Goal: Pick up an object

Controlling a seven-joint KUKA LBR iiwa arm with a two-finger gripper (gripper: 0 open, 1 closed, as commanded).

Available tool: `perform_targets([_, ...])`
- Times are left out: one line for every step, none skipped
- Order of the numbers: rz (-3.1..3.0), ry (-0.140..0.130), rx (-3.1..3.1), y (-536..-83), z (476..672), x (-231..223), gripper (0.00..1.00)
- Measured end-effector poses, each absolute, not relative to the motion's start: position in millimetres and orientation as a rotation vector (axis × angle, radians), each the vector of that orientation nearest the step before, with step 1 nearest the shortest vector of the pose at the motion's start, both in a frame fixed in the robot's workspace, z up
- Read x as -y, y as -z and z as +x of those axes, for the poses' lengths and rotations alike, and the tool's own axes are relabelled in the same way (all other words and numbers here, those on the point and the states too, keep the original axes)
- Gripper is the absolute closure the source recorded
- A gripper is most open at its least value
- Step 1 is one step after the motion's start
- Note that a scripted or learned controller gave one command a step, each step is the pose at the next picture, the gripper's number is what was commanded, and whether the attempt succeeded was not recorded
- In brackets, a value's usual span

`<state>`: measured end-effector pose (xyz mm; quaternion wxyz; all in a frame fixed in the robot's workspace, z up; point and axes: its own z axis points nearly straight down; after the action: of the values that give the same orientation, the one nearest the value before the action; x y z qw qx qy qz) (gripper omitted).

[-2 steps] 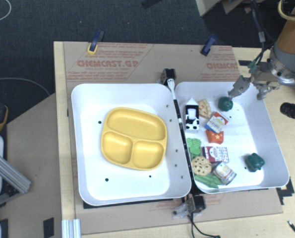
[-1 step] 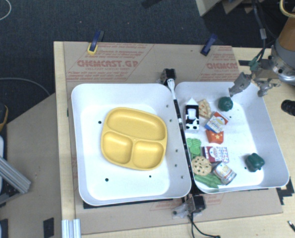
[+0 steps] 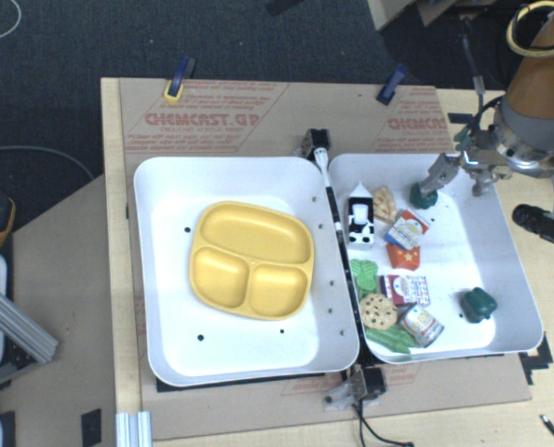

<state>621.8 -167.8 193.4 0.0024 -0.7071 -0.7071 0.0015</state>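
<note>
Camera view: slanted look down on a bench (image 3: 258,101) topped with brown printed board, held by blue clamps at its upper edge.
Room: dark carpet across the top and left of the frame, grey metal framing at lower left.
Left bin (image 3: 165,343): white, shallow, centre-left of the frame; it holds a yellow divided tray (image 3: 251,259) with three compartments.
Right bin (image 3: 500,250): white, touching the left bin along the middle seam; its contents crowd the left half.
Contents: a black-and-white cow toy (image 3: 358,222) near the seam, a red carton (image 3: 406,231) just right of it, a cookie (image 3: 379,312) lower down beside a small can (image 3: 421,325), and green leafy pieces (image 3: 364,274) between them.
Separate item: a dark green object (image 3: 478,304) lies alone at lower right.
Arm: enters from the upper right.
Pincer (image 3: 453,177): fingers spread, one tip at a teal piece (image 3: 423,195), nothing seen pinched between them.
</note>
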Motion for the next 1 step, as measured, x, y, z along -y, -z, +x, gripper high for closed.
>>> perform_targets([-2.215, -0.006, 2.219, -140.4, 631.0, 165.5, 0.0])
